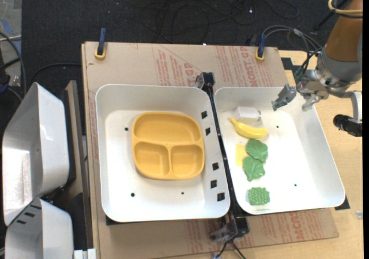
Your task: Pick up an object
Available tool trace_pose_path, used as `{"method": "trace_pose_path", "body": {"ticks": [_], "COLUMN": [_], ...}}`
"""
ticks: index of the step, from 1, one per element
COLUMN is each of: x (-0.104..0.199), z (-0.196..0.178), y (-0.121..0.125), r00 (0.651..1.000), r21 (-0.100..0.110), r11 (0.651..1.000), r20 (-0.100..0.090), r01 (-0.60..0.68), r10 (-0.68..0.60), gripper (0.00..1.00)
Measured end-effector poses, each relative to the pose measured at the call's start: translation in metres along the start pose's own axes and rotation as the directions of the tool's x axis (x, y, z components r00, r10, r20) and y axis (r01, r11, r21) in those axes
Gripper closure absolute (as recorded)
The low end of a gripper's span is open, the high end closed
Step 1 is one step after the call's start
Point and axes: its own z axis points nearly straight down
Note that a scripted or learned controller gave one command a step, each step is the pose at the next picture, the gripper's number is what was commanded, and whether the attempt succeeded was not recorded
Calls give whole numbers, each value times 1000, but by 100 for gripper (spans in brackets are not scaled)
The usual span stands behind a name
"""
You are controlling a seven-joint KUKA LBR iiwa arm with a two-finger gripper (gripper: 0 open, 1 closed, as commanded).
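Observation:
In the right bin [311, 160] several small things lie along its left side: a white block [247, 113], a yellow banana [249, 130], a pale yellow flat piece [238, 155], a green leafy piece [255, 158] and a round green bumpy piece [258, 196]. My gripper [296, 97] hangs over the bin's upper right part, to the right of the white block and apart from it. Its two fingers are spread, with nothing between them.
The left bin [115, 154] holds a yellow divided tray [168, 145]. A black divider [216, 142] runs between the bins. Two clamps [101, 44] sit at the board's far edge. Grey-white housings [29, 148] stand at the left.

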Motion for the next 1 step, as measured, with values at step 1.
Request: {"method": "trace_pose_path", "body": {"ticks": [1], "x": [1], "z": [-10], "y": [3], "r00": [1000], "r21": [-14], "r11": [1000], "r20": [3], "r01": [3], "r10": [-3], "gripper": [0]}}
